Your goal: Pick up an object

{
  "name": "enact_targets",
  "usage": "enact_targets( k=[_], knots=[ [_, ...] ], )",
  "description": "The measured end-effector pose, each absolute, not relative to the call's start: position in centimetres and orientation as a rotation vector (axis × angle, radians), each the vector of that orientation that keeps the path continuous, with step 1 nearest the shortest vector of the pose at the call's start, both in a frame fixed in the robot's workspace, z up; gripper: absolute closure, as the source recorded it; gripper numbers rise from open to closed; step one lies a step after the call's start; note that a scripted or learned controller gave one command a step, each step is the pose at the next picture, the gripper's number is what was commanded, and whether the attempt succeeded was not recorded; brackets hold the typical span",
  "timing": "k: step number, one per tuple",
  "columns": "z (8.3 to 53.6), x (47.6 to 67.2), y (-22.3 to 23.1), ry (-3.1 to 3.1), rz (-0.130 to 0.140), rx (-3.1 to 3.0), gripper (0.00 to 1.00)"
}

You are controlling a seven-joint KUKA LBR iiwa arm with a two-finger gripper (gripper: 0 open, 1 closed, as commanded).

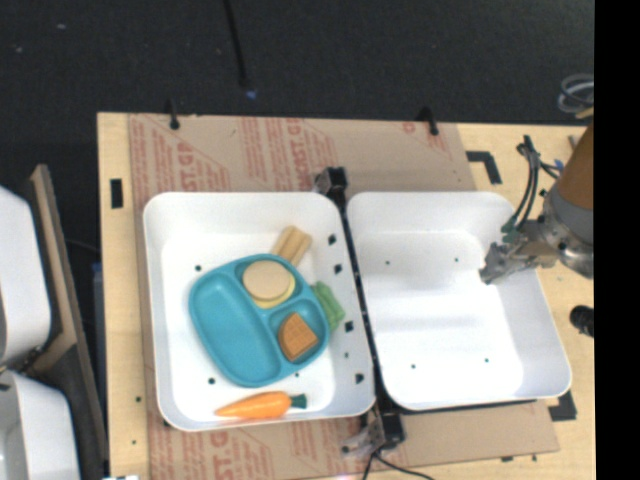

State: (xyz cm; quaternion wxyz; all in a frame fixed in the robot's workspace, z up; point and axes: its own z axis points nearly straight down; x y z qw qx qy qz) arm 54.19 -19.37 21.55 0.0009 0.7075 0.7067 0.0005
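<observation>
Although the task names no particular object, every candidate lies in the left bin (pixel 160 268), well apart from the gripper (pixel 497 267). Nearest the camera, along that bin's front wall, lies a carrot (pixel 262 405), its long axis running left to right with the green stub at the right end. Behind it sits a blue divided tray (pixel 225 333) set on a slant; a brown waffle-like piece (pixel 298 337) occupies its right front compartment and a round tan biscuit (pixel 269 281) its rear one. A green item (pixel 331 305) rests against the tray's right edge, and a tan wooden piece (pixel 293 243) lies just behind the tray. Farther right, the gripper hangs over the right bin (pixel 520 368) near its right wall, toward the rear, with nothing between its fingers; whether they stand wide or narrow cannot be told from this view. From the gripper, all objects lie to the left across the divider between the bins; the green item and the waffle piece are judged the nearest, the carrot lying left and toward the front.
</observation>
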Motion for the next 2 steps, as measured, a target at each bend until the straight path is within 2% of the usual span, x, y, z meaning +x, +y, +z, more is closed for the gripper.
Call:
enact_targets(
  k=[1,2],
  knots=[
    [21.5,54.2,-19.4,2.219,0.001,2.222,0.0],
    [18.8,53.7,-20.2,2.221,-0.002,2.223,0.0]
  ],
)
